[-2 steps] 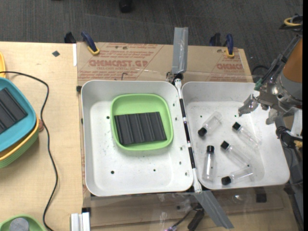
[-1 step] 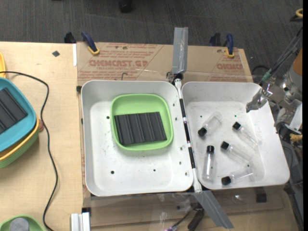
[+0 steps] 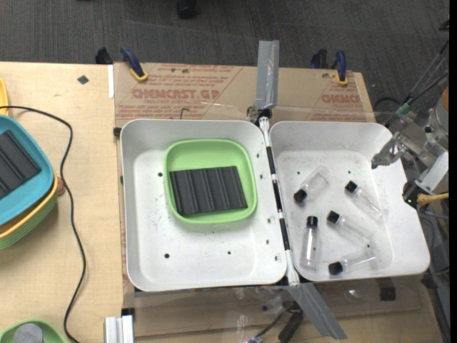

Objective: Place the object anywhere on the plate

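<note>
The gripper (image 3: 385,154) hangs at the right bin's (image 3: 285,191) far right rim; whether it is spread or pressed together I cannot tell, and nothing shows in it. Five clear vials (image 3: 310,189) lie scattered on that bin's floor. The green plate (image 3: 246,164) waits in the left bin (image 3: 143,249), ready for a drop-off.

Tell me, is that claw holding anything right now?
Nothing is held. The claw hovers at the right bin's edge, apart from the vials lying inside.
</note>
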Robot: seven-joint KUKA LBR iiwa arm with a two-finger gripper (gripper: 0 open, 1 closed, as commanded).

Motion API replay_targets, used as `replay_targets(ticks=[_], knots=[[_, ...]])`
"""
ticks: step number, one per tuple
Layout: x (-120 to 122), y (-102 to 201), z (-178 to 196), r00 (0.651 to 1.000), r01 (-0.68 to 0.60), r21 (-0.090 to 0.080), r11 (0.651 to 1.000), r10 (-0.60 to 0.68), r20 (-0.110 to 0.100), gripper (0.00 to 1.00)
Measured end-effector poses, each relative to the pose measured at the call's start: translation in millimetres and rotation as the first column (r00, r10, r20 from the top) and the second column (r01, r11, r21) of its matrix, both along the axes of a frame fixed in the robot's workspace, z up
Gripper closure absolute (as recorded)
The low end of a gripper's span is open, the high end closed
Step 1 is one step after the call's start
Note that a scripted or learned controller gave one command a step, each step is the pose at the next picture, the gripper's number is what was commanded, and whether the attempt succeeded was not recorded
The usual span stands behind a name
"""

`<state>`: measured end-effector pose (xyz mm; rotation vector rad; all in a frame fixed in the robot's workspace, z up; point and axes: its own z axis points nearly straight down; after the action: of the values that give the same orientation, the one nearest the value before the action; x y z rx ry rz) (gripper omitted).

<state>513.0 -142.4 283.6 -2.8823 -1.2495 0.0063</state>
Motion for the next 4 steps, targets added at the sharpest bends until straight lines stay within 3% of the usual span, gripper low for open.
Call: replay_targets(ticks=[1,2,3,4], knots=[[10,-52,-36,0.883,0.47,-0.002,0.883,-0.47,-0.002,0.0],[-14,-9,1,0.817,0.576,-0.002,0.817,-0.576,0.0,0.0],[-31,-13,1,0.815,0.579,-0.003,0.815,-0.579,-0.002,0.0],[-36,-44,-8,0.814,0.58,-0.003,0.814,-0.58,-0.003,0.0]])
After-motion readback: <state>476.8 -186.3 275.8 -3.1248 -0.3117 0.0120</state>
